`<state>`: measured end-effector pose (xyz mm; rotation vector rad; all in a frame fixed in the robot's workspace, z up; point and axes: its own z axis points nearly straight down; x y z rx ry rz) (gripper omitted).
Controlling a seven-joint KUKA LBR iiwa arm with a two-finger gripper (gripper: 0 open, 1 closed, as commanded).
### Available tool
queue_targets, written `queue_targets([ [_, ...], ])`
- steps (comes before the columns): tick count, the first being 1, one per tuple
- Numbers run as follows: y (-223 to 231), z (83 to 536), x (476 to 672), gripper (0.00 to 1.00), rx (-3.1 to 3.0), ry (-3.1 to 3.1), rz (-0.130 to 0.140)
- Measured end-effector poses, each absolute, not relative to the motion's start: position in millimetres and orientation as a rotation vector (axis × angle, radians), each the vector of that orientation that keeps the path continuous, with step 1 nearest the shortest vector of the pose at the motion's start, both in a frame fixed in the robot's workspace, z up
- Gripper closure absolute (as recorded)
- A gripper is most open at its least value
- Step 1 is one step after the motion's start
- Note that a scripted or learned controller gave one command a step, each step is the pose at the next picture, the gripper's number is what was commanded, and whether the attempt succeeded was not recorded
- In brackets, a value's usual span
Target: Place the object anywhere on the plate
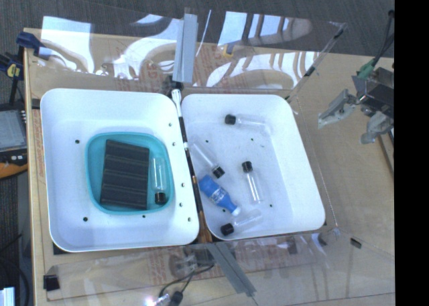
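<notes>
A teal plate (96, 157) lies in the left bin (60, 117). On it rest a dark ridged block (125, 174) and, along its right side, a clear vial with a black cap (159, 179). The right bin (295, 164) holds several more clear black-capped vials (252, 183) and a small bottle with a blue label (218, 194). My gripper (350, 124) hangs at the far right, outside the right bin and above the bench. Its two grey fingers (335, 110) stand apart with nothing between them, so it is open.
A grey metal bar (186, 47) rises behind the seam between the bins. Clear panels with glare stand along the back. Cables and clips lie at the left bench edge (13, 63) and at the front (181, 264).
</notes>
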<state>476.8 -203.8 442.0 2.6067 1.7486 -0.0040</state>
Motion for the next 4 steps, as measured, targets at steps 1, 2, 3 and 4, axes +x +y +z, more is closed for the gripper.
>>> queue_targets([
  [1,-203.4,442.4,480.5,0.0,2.708,1.583,0.0],
  [2,-201.8,441.6,476.9,0.0,2.815,1.388,-0.003],
  [3,-190.9,222.6,475.8,0.0,2.771,1.488,-0.008],
  [4,-204.1,319.0,483.0,0.0,2.807,1.414,-0.002],
])
